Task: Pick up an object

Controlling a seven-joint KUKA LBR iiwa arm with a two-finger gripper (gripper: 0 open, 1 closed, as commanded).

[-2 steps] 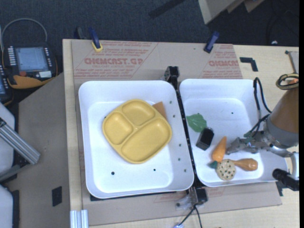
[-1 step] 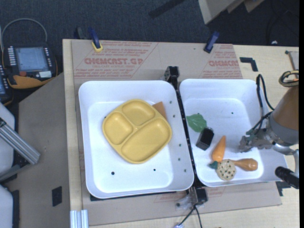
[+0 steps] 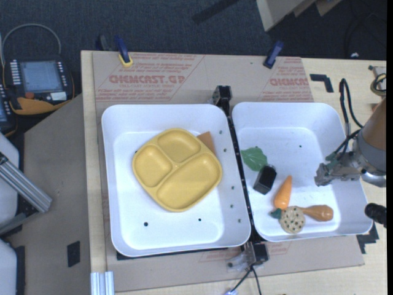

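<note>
A cardboard-covered bench [image 3: 184, 72] printed with red lettering is seen from above, and two shallow white bins are set on it side by side. The left bin [image 3: 123, 226] is occupied by a yellow divided plate [image 3: 177, 168], which is laid slightly askew near the bin's middle, with a small tan piece [image 3: 206, 140] tucked under its upper right edge. The right bin [image 3: 295, 125] is reached by the grey arm [image 3: 374, 137] from the right side, and the gripper [image 3: 325, 174] is positioned over the bin's right half, close to its right wall; whether its fingers are spread or closed cannot be told from this angle, and nothing is seen between them. The objects available for picking are gathered in the lower left part of the right bin, apart from the gripper and to its left and below. A tan drumstick-shaped toy [image 3: 317, 212] is laid nearest the gripper, just below it, and a round tan seeded piece [image 3: 293, 220] is touching the drumstick's left end. An orange carrot [image 3: 283, 192] is laid tilted just above that piece. A small black block [image 3: 265, 179] is placed to the carrot's left, and a green leaf-shaped toy [image 3: 253, 158] is lying just above the block. A handheld control pendant [image 3: 38, 82] is resting off the bench at the far left.
</note>
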